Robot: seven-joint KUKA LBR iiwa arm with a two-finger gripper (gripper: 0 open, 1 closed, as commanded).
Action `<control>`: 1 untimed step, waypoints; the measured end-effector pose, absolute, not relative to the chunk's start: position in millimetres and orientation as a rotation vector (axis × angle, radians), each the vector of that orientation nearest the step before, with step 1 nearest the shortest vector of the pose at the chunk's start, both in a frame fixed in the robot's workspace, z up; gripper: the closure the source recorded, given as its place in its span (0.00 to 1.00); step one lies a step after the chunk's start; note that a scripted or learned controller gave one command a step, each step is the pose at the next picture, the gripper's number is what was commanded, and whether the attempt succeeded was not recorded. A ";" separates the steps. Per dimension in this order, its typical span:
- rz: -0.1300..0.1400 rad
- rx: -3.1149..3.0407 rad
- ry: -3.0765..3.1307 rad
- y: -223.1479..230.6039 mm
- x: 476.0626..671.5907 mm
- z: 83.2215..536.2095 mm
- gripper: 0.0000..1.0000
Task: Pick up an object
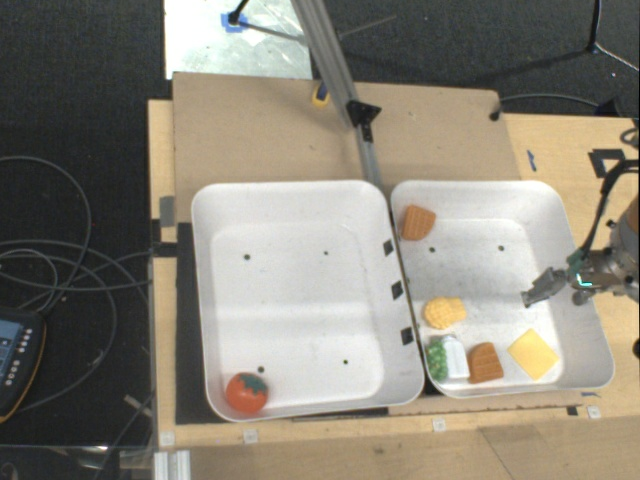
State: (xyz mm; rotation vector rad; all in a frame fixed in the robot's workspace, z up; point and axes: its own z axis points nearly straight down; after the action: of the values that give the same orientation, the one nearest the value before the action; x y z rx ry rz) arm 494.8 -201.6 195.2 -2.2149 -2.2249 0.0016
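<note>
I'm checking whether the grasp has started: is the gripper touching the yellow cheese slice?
Apart. The camera view shows the gripper over the right bin's floor, with bare white bin between it and the yellow cheese slice nearer the front.

No text, label, brand or number can be read anywhere in the camera view. Small dark marks are seen on the worktop (450, 138) near its far right corner, but no letters or figures can be made out in them. A handheld device (18, 353) with a lit screen lies on the floor at the left edge, and nothing on its screen can be deciphered.
</note>
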 end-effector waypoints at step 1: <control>-0.002 -2.218 -2.226 -201.3 495.8 196.9 0.00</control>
State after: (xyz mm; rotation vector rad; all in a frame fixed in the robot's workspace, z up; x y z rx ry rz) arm 495.8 -201.3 196.9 -2.2184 -2.2256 -0.0019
